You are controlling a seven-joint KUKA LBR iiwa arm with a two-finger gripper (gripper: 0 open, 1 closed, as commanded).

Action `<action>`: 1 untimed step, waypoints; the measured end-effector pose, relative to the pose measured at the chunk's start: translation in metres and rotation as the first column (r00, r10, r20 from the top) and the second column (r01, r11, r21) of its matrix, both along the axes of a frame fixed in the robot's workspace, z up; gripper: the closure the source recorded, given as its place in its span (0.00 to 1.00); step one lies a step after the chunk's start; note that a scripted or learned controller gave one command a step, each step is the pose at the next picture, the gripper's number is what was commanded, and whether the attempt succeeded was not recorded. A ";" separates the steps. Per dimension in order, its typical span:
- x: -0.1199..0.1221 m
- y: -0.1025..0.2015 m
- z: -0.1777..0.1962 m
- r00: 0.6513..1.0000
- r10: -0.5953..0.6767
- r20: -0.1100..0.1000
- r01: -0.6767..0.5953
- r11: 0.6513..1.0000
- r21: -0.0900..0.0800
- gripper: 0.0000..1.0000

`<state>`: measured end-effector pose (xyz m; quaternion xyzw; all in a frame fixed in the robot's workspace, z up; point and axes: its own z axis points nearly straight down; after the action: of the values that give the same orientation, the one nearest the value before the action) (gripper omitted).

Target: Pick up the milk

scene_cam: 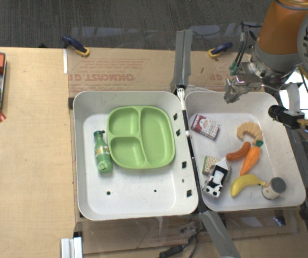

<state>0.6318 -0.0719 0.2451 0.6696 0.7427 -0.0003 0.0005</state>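
Note:
The milk (216,179) is a small white carton with black cow patches. It lies tilted near the front left corner of the right bin (293,160), against the bin's left wall. My gripper (234,93) hangs over that bin's back edge, well behind the milk and a little to its right. Nothing shows in its grasp.
Also in the right bin are a red and white carton (205,127), a croissant (249,129), a sausage (238,151), a carrot (251,158), a banana (245,184) and a small round tin (274,187). A patterned packet (210,163) touches the milk. The left bin (137,198) holds a green divided plate (141,137) and a green bottle (102,151).

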 end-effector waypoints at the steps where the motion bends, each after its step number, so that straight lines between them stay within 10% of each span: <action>1: 0.026 0.024 -0.002 0.986 0.167 0.000 -0.167 0.986 0.000 1.00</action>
<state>0.6580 -0.0475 0.2427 0.6052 0.7961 -0.0004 0.0007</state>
